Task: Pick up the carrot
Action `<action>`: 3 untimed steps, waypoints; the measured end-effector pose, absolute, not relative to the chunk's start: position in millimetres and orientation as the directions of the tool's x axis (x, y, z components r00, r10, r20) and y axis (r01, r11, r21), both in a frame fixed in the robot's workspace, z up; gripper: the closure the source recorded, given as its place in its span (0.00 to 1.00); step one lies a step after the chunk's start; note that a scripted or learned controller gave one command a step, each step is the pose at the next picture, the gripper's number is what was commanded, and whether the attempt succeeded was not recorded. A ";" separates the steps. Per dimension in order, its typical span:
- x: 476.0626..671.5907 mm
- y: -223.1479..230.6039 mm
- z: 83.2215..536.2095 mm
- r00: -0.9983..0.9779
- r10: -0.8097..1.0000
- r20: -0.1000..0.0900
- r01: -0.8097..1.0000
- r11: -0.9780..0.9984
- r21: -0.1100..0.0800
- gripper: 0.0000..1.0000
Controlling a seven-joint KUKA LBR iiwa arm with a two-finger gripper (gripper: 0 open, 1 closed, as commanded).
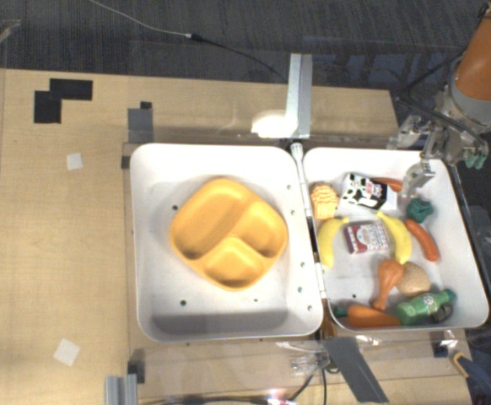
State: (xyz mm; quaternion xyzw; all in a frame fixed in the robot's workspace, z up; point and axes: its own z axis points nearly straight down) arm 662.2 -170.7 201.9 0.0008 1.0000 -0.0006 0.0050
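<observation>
Far left: wooden bench, with black square markings near its upper corner and a few pale paper scraps.

Next, the left bin, white and shallow, holding a yellow divided plate turned at an angle, roughly in the bin's middle.

Between the bins, an upright metal post at the far rim.

Then the right bin, crowded. Along its left side, a ridged yellow corn cob and, just below it, a banana curving downward. Toward the middle, a black-and-white patterned carton near the far wall, with a maroon packet just nearer the camera. Right of the packet, touching it, a second banana. Below these, a chicken drumstick leaning against a tan rounded piece. Along the near wall, an orange tapered piece, carrot-like, lying flat beside a green bottle on its side.

Further right, the carrot: orange, lying flat and slanted in the right half of the right bin, its green top pointing toward the far wall, the second banana just to its left.

Directly over that green top, the gripper, hanging low and close to the leaves, not seen clamped on anything; apart or together, impossible to tell from this angle.

Far right, upper corner: the arm's orange band above the grey wrist.
</observation>
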 end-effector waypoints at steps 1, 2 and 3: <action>621.3 -130.5 123.6 -0.998 0.060 -0.017 0.060 0.998 -0.001 0.00; 565.1 -132.2 127.5 -0.931 0.364 -0.006 0.364 0.931 0.002 0.00; 534.9 -168.5 195.6 -0.838 0.546 -0.011 0.546 0.838 0.003 0.00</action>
